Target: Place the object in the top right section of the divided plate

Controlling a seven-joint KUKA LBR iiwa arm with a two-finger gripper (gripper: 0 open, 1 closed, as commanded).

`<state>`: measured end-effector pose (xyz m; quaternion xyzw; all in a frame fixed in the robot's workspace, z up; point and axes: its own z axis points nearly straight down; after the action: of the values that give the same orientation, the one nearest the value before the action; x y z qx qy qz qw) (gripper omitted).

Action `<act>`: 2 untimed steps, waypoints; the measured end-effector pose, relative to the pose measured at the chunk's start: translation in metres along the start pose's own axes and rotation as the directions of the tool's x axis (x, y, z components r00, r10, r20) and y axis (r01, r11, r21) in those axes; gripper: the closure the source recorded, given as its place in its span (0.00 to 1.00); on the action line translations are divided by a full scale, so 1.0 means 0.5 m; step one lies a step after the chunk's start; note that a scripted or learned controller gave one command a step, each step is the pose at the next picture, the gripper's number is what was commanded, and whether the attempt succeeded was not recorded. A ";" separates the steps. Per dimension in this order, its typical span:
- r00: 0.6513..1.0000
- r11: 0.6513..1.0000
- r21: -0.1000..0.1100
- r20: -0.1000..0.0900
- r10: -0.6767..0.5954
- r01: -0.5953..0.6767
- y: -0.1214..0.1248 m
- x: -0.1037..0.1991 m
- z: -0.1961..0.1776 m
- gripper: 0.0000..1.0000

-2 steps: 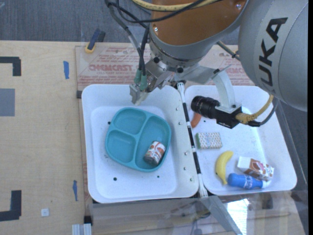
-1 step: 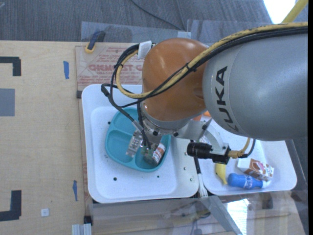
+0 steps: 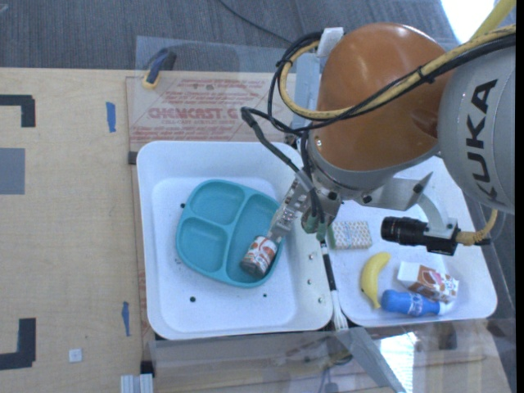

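Note:
A teal divided plate [image 3: 214, 234] lies in the left white bin [image 3: 164, 301]. A small can with a red and white label [image 3: 260, 256] lies on its side in the plate's right section, near the plate's lower right rim. My gripper [image 3: 282, 222] hangs just above and to the right of the can, at the plate's right edge, under the large orange and grey wrist [image 3: 377, 97]. The wrist hides much of the gripper, and I cannot make out whether the can is gripped or merely lying beneath it.
The right bin [image 3: 483, 301] holds a banana [image 3: 374, 277], a blue bottle [image 3: 409, 303], a small carton [image 3: 430, 282] and a patterned box [image 3: 352, 234]. A black cylinder [image 3: 413, 232] juts from the arm over that bin. The rim between the bins [image 3: 321, 277] runs beside the plate.

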<state>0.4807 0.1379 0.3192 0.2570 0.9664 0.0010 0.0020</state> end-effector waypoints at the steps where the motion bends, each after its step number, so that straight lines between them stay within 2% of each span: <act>1: 0.996 0.996 -0.001 0.001 -0.088 0.088 0.026 -0.018 -0.086 1.00; 2: 0.994 0.994 0.002 -0.003 -0.106 0.106 0.017 0.015 0.205 1.00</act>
<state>0.4791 0.1490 0.2165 0.2053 0.9787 0.0005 0.0003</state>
